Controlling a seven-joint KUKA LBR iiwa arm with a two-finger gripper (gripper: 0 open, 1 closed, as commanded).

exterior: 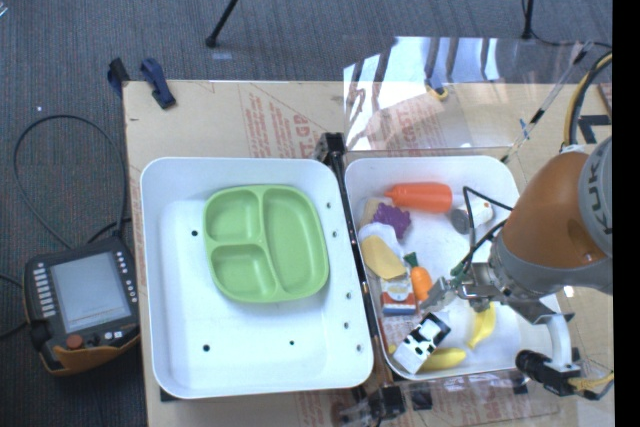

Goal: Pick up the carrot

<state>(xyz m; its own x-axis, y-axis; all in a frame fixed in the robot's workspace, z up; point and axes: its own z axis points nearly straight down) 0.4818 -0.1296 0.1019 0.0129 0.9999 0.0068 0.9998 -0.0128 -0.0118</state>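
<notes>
A small orange carrot (421, 281) with a green top lies in the middle of the right bin (500, 170), pointing toward the near side. My gripper (440, 293) hangs low over the bin, right beside the carrot's near end on its right and partly covering it. I cannot make out whether it touches the carrot. A longer orange-red piece (420, 197), also carrot-like, lies across the back of the same bin, well away from the gripper.
Around the carrot lie purple grapes (393, 218), a yellow wedge (383, 257), a small printed box (397, 300), a black-and-white block (422, 337) and a banana (485, 323). The left bin (180, 315) holds a green divided plate (267, 242). The bins' shared wall runs just left of the wedge.
</notes>
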